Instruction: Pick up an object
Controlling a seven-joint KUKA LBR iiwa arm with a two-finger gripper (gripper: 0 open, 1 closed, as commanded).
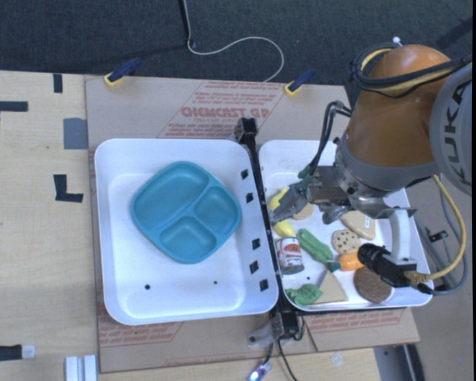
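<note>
My gripper (309, 205) hangs low over the upper left part of the right bin (279, 155), with its fingers spread and nothing gripped between them. A small beige piece (304, 211) lies just under the gap. Close below it are a yellow piece (284, 228), a green pickle-shaped piece (315, 244) and a small red and white can (290, 255). Further right lie a speckled cookie (343, 240), a pale bread slice (359, 226), an orange piece (347, 262) and a brown disc (371, 286).
The left bin (115, 236) holds a blue divided plate (186, 210). A black divider (258, 205) runs between the bins. A green leafy piece (305, 294) and a tan wedge (332, 290) lie at the right bin's front. The arm's body covers the bin's upper right.
</note>
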